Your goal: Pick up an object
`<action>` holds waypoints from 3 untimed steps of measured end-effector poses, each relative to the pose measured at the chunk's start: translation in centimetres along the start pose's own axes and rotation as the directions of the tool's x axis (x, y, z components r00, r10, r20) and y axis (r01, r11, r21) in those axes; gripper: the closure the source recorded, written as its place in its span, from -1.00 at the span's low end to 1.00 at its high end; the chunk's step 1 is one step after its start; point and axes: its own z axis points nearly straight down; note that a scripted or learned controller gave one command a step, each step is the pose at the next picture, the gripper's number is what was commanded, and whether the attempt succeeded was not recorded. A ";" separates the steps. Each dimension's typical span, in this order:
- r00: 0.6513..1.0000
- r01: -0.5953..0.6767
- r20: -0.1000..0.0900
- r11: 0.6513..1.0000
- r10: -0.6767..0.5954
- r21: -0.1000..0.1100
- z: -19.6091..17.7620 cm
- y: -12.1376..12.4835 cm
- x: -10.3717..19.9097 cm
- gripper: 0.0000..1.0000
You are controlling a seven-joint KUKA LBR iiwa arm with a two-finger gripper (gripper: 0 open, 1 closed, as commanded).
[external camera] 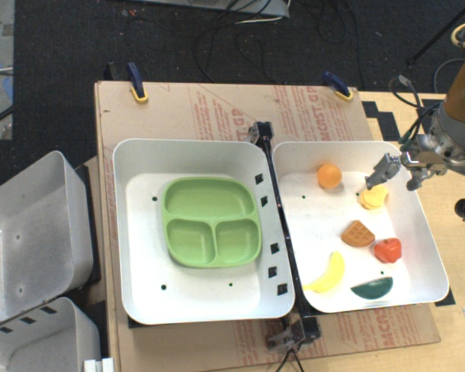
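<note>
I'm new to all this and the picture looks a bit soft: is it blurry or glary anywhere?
Camera view: even, soft light, faint shadows under the green tray and the banana; mild glare on the white bin rims; the tool and small toys look slightly soft; the dark floor loses detail.

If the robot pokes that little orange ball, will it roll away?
Probably. The orange ball looks round and smooth, so a nudge would likely send it rolling across the flat white bin floor. It seems small and light, and might slip out of a pinch, though the bin's wall should stop it.
</note>
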 end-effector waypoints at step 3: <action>1.000 -0.001 0.001 1.000 0.001 -0.008 9.5 -0.2 0.7 -1.00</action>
